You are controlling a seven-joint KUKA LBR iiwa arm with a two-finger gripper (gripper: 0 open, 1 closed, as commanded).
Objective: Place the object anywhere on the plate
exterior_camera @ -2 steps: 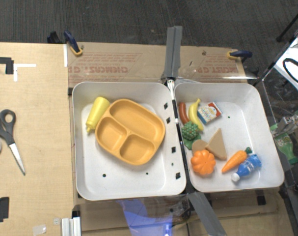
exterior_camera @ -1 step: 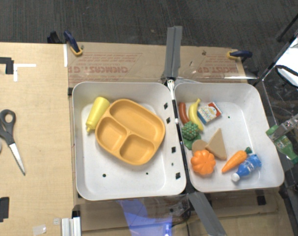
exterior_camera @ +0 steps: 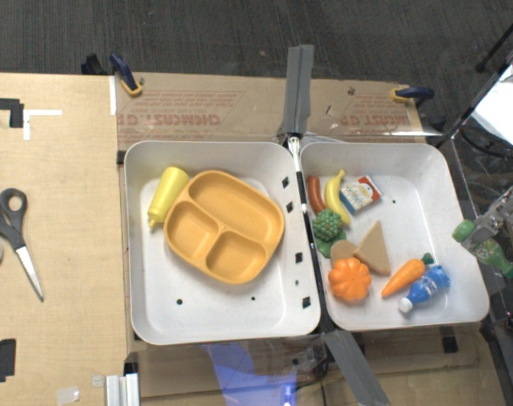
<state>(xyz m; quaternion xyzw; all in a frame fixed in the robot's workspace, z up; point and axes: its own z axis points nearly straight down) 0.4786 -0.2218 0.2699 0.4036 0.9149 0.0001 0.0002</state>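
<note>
I am watching the tool [exterior_camera: 490,231] hanging at the outer rim of the nearer bin [exterior_camera: 446,163], at the view's right edge. It is partly cut off and blurred, so I cannot tell whether it is apart or together. A green thing [exterior_camera: 466,230] is showing right against the tool, on its bin side, and I cannot tell whether it is clamped or just lying beside it.

The plate [exterior_camera: 225,225], a yellow-orange one with three compartments, is sitting well away from the tool, across the divider in the farther bin [exterior_camera: 146,303], and I am seeing nothing lying on it. A yellow bottle [exterior_camera: 166,194] is leaning against the plate's far edge, on the side away from the tool.

Closest to the tool, inside the nearer bin, a blue bottle [exterior_camera: 427,287] and a carrot [exterior_camera: 404,277] are lying side by side. Farther off, I am seeing a tan wedge [exterior_camera: 374,249] touching an orange pumpkin [exterior_camera: 350,279]. Farther still, near the divider, I am picking out a broccoli [exterior_camera: 328,225], a banana [exterior_camera: 335,200], a sausage [exterior_camera: 313,195] and a small carton [exterior_camera: 360,194].

Beyond both bins, scissors [exterior_camera: 18,235] are lying on the desk [exterior_camera: 53,311].
</note>
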